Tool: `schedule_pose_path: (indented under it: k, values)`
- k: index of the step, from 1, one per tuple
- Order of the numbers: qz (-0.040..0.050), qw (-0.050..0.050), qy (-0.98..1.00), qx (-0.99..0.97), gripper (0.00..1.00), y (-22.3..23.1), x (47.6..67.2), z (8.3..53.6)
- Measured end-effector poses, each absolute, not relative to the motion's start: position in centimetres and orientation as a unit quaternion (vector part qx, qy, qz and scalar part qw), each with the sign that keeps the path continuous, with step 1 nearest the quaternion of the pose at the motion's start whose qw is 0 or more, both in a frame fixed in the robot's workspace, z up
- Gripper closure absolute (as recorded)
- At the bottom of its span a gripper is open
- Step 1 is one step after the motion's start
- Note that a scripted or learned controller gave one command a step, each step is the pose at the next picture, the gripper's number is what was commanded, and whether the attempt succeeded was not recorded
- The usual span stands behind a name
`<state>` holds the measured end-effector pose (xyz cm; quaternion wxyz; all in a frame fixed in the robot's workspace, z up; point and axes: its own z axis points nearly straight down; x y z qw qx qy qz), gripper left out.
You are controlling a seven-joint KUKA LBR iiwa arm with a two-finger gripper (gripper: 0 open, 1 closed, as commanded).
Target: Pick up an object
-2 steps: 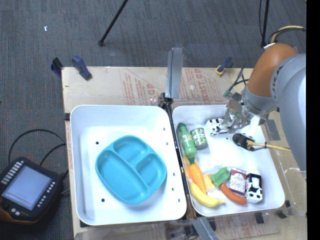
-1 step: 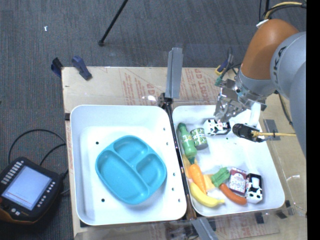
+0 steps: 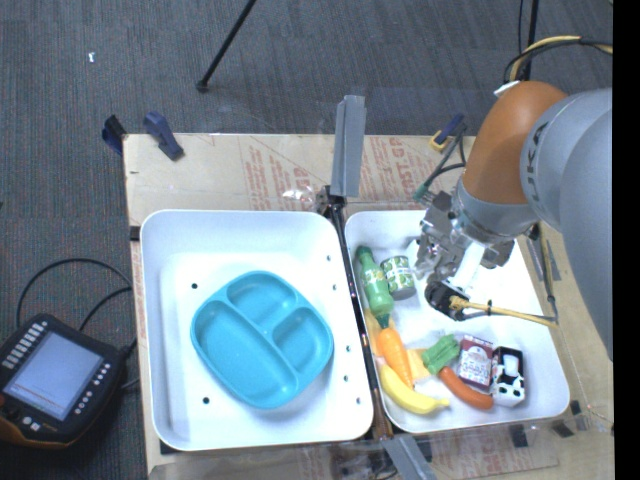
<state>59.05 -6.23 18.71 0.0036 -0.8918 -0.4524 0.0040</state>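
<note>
The right bin (image 3: 530, 298) holds several toy foods. A green bottle (image 3: 375, 284) lies along its left wall, with a small green-labelled can (image 3: 400, 276) just to its right. Nearer the front lie an orange carrot (image 3: 393, 349), a yellow banana (image 3: 411, 395), a green vegetable (image 3: 440, 352), a red packet (image 3: 476, 360), a red sausage-like piece (image 3: 466, 389) and a black-and-white carton (image 3: 509, 377). My gripper (image 3: 432, 251) hangs low over the back middle of this bin, just right of the can. Nothing is seen held in it.
The left bin (image 3: 170, 258) holds a blue divided plate (image 3: 262, 338). A grey post (image 3: 348, 148) rises behind the seam between the bins. Blue clamps (image 3: 160, 134) sit at the bench's back left, and a teach pendant (image 3: 55, 376) lies on the floor.
</note>
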Motion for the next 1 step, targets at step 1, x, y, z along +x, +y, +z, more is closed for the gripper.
schedule_pose_path:
  k: [1]
  values:
    - [0.0044, 0.001, -0.159, -0.987, 1.00, -2.89, 63.93, 22.95]
